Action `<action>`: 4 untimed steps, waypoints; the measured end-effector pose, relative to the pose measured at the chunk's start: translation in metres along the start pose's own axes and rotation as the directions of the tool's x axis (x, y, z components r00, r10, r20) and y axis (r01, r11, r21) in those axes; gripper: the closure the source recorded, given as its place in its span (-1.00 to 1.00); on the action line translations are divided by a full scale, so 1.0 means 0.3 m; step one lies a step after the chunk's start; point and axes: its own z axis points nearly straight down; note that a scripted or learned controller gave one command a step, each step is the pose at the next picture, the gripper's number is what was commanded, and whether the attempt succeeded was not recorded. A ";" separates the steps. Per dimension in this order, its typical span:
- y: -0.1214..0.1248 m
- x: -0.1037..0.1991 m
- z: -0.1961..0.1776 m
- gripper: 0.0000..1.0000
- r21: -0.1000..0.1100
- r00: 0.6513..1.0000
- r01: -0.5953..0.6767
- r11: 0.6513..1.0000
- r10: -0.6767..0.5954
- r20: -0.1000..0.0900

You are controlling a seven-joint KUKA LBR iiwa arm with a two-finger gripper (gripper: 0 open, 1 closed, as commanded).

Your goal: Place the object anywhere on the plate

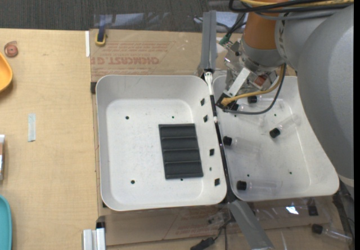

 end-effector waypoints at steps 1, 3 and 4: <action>-0.264 0.075 0.037 1.00 0.000 0.939 -0.343 0.939 0.343 0.000; -0.590 0.200 -0.225 1.00 -0.001 0.978 0.211 0.978 -0.211 0.001; -0.665 0.298 -0.161 1.00 0.000 0.826 0.564 0.826 -0.564 0.002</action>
